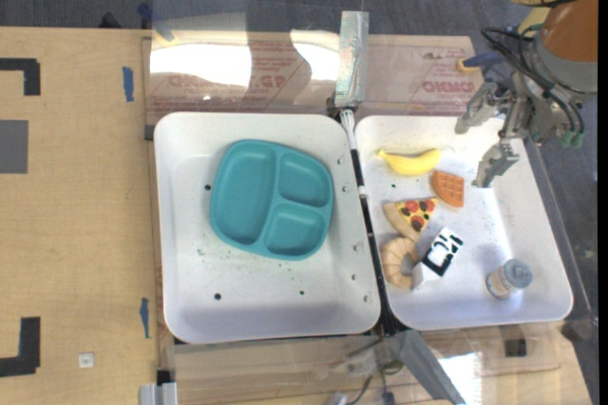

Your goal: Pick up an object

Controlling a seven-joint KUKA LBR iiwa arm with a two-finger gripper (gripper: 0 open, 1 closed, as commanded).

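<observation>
— On the bench, what do you have under the camera?

— On my screen two shallow white bins sit side by side. The left bin (180, 298) holds a teal divided plate (271, 200) with three compartments, lying flat near the bin's middle. The right bin (532, 232) carries the small things.

— Name them for me.

— A yellow banana (410, 162) lies toward the bin's far left corner. Just to its right and a little nearer me is an orange waffle piece (449, 188). Nearer still, a pizza slice (411, 214) lies beside the divider between the bins. Below that, a tan pastry-like toy (401, 260) touches a black-and-white card (441, 251), which lies tilted. A small grey-capped jar (509, 278) stands apart from the rest, near the bin's right front corner.

— And the arm?

— I see it coming in at the upper right, orange band at the frame's edge, cables looped above it. The gripper (489, 144) hangs over the far right part of the right bin, right of the waffle piece and the banana. The two fingers stand well apart, one toward the back wall, the other lower over the bin floor, and I see nothing between them.

— So nothing is picked yet?

— Every object I can see lies on the bin floor.
</observation>
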